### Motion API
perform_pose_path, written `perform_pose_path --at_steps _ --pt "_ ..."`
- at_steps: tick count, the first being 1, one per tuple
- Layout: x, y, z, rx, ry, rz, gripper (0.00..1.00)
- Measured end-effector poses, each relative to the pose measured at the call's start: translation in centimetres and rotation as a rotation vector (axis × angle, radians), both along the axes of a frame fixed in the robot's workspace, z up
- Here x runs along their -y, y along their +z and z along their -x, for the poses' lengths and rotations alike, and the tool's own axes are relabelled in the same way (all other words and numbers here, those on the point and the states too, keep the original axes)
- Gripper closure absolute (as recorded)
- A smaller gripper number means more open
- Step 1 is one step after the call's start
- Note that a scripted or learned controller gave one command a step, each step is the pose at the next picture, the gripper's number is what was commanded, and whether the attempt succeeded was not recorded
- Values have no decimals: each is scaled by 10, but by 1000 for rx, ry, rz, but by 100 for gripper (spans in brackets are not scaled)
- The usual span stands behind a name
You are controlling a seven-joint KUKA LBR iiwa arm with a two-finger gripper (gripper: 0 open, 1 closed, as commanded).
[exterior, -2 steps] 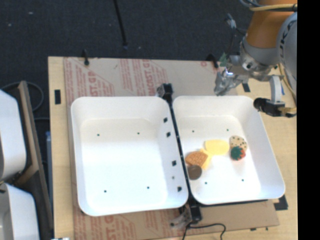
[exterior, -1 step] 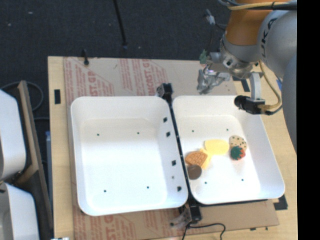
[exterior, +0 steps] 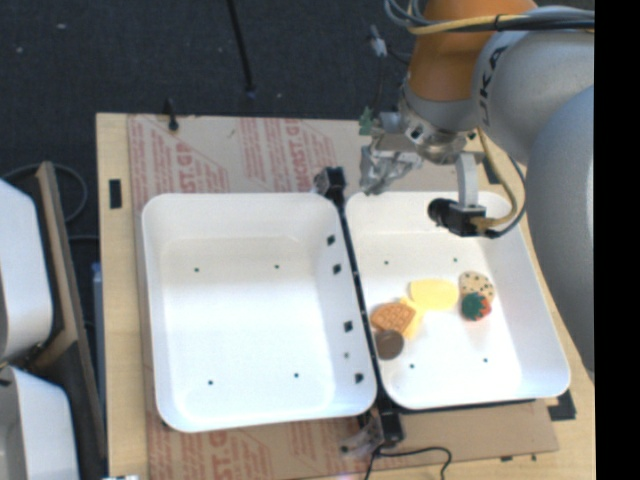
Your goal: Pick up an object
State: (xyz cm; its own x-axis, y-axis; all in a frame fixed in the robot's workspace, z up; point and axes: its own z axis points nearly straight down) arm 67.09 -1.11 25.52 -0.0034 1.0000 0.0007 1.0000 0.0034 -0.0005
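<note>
The right bin (exterior: 500,368) holds a small cluster of objects near its middle. There is a flat yellow piece (exterior: 433,294), an orange waffle-textured piece (exterior: 394,317), a dark brown round piece (exterior: 388,345), a beige dotted disc (exterior: 478,285) and a small green and red object (exterior: 473,308). My gripper (exterior: 383,173) hangs over the back left corner of the right bin, well behind the cluster and apart from it. I see nothing held in it.
The left bin (exterior: 250,308) lies beside the right one, with a black-clipped divider (exterior: 345,268) where they meet. A black cable end (exterior: 455,215) hangs over the back of the right bin. Cardboard (exterior: 240,153) covers the bench.
</note>
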Motion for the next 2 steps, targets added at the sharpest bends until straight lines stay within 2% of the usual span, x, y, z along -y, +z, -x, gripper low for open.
perform_pose_path --at_steps 1,2 --pt "-48 -1 8 1 0 0 100" --pt "-100 -17 1 0 0 0 100"
